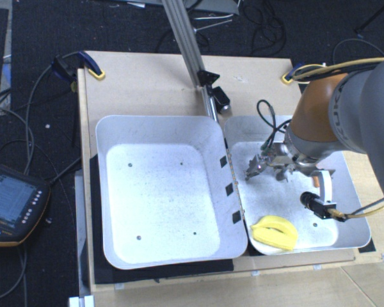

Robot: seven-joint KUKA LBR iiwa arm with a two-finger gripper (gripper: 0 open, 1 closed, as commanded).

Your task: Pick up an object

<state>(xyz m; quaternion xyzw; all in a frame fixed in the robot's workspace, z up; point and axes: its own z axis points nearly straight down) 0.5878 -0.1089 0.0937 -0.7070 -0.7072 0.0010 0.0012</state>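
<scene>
1. Yellow and soft-looking, the yellow object (276, 231) lies at the near edge of the right bin (352, 190), close to the wall that divides the two bins. It is below and slightly left of the gripper (267, 165) as the camera view shows them, and apart from it; nothing touches it.

2. The gripper hangs over the middle of the right bin, its metal parts pointing toward the dividing wall. Whether it is spread or pressed together I cannot tell: the wrist and cabling mask the tips. Nothing is visibly between them, so I judge the pick not yet made.

3. Just beside the gripper on its right, a small white and orange piece (320, 185) and a black connector (315, 204) with a yellow cable sit over the bin floor; they look like part of the arm's own fittings, not loose items.

4. Behind the gripper rises the orange band (315, 110) and the grey arm (365, 110), reaching in from the right, which explains why the tool faces leftward.

5. Left of the gripper, past the dividing wall, is the left bin (160, 190), its white floor speckled.

6. To take the yellow object, the gripper would likely need to move toward the near edge and descend; the object's closeness to the bin wall could crowd one finger.
</scene>
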